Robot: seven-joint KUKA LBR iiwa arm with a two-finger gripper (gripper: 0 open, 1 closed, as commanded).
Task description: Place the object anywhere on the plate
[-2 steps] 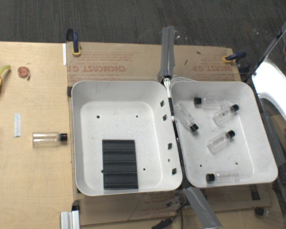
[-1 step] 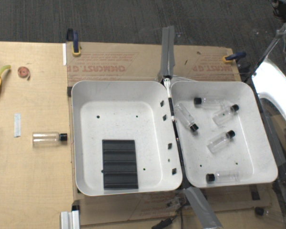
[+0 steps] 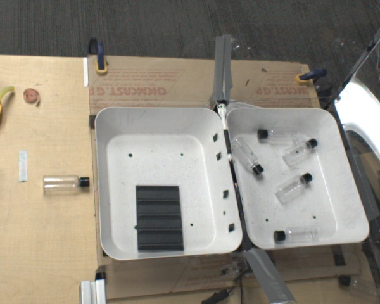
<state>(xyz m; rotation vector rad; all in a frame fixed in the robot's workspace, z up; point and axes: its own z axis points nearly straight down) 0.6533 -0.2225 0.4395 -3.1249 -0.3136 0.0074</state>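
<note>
A lab bench: clear vials (image 3: 294, 188) in white bins (image 3: 107, 170), cardboard (image 3: 177, 84) clamped down.

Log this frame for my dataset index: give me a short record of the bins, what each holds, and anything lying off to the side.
left bin: holds a dark ribbed plate, lying flat near its front
right bin: holds five clear vials with black caps, scattered and lying down, e.g. one vial
vials on plate: none
bench, left of bins: one more clear vial, lying on its side
behind bins: cardboard sheet held by clamps
</note>
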